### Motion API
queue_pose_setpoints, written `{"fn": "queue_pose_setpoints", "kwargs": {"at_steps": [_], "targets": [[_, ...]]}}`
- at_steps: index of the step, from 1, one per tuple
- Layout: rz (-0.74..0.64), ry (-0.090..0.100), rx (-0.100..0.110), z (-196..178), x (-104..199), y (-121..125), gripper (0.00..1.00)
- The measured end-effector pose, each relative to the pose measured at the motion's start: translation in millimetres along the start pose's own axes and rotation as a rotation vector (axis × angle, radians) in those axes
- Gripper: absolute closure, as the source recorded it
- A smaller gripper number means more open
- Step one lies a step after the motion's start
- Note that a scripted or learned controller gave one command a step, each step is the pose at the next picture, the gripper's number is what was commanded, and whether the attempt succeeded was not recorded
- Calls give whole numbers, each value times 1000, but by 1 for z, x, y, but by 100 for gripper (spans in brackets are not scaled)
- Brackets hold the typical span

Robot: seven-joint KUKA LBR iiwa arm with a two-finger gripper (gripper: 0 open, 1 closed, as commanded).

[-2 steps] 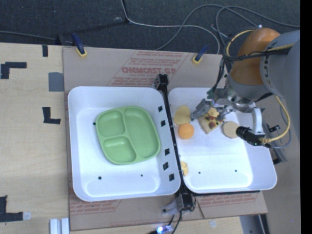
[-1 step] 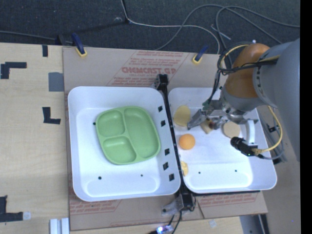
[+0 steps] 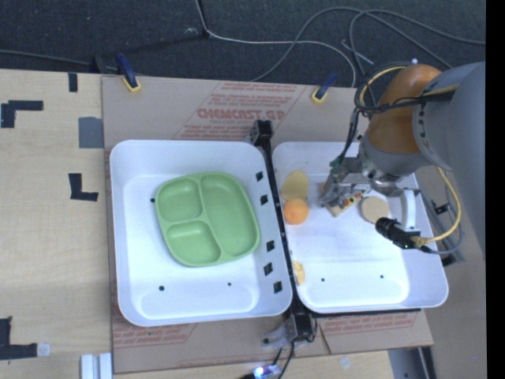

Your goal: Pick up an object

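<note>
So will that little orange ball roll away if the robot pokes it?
Probably: the orange ball looks round and sits on the right bin's smooth floor. It might bump the pale yellow thing beside it. It looks small, so likely light.

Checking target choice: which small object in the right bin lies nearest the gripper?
The pale tan disc, just right of the gripper; the orange ball lies farther left.

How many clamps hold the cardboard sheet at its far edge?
2: one blue-and-yellow clamp near the far left corner, another clamp right of centre. The arm may hide others.
</note>
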State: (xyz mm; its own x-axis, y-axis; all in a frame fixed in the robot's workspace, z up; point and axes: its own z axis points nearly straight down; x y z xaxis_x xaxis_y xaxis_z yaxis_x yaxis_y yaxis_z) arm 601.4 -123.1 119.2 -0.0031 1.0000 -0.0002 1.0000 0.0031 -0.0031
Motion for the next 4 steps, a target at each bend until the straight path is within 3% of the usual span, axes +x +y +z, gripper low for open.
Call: {"fn": "queue_pose_setpoints", "kwargs": {"at_steps": [2, 3, 4], "targets": [[1, 0, -7, -89, -4, -7, 100], [2, -1, -9, -151, -10, -8, 100], [-2, 1, -2, -149, 45, -31, 100]]}}
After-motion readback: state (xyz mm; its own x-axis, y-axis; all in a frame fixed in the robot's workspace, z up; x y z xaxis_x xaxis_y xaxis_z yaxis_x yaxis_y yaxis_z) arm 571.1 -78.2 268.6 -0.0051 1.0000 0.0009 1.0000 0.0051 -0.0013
